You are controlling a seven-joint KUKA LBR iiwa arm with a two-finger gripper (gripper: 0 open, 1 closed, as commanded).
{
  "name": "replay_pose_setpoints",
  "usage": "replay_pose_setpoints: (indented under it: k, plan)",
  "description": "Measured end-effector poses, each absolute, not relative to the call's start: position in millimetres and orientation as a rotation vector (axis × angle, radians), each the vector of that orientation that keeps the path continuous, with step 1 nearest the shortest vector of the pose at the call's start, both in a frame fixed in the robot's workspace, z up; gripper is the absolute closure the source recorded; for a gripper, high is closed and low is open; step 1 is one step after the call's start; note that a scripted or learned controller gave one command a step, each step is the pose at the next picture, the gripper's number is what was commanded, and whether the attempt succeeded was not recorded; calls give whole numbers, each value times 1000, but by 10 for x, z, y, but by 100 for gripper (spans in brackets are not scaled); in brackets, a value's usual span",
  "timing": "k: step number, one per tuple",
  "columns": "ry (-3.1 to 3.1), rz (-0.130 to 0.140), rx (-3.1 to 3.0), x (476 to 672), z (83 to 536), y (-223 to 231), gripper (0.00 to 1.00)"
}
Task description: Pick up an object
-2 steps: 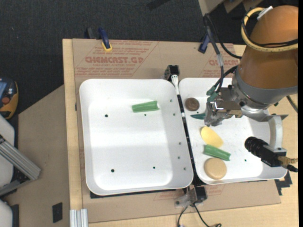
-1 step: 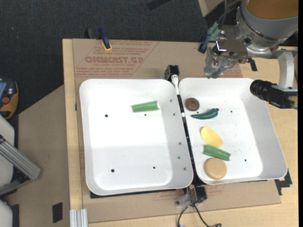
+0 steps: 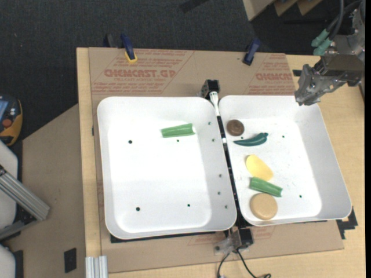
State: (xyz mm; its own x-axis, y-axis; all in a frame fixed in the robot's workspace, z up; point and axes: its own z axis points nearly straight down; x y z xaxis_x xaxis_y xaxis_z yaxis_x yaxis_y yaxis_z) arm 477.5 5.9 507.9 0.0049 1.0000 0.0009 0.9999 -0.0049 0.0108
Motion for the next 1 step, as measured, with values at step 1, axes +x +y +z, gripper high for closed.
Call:
replay_pose_setpoints:
  k: [1]
  plan:
    - [2229,-11,2222,4876,4198,377,100]
